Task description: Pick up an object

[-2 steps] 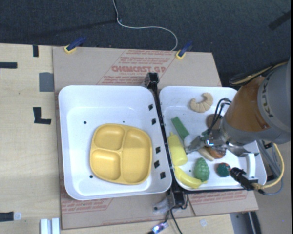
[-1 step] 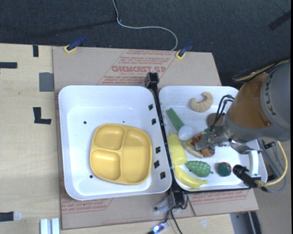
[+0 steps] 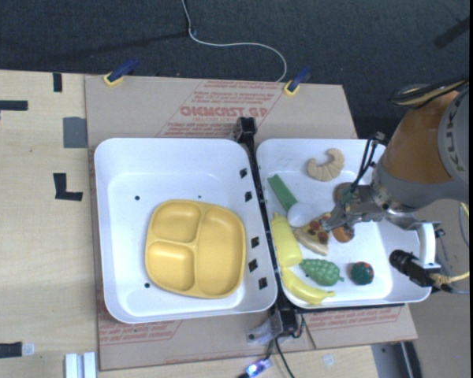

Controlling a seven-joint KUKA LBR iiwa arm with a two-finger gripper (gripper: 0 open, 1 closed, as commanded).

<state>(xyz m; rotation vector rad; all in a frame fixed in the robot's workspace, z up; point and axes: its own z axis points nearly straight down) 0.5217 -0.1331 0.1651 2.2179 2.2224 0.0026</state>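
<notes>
1. Hovering low over the right bin, the pincer is reaching in from the right on the grey arm with its orange band; whether it is open, closed or gripping anything cannot be told at this angle.
2. Lying directly beneath and just left of the pincer tip is a pizza slice, with a small orange-brown piece touching or nearly touching the tip.
3. Resting near the back of the same bin, well apart from the pincer, is a tan croissant.
4. Leaning along the bin's left wall is a green block, with a yellow block lying just in front of it.
5. Sitting toward the front edge are a bumpy green fruit, a banana just beside it, and a small red and green ball to their right.
6. Occupying the left bin is a yellow divided plate, lying flat near the middle.
7. Trailing across the dark floor behind the cardboard sheet under the bins is a white cable.
</notes>
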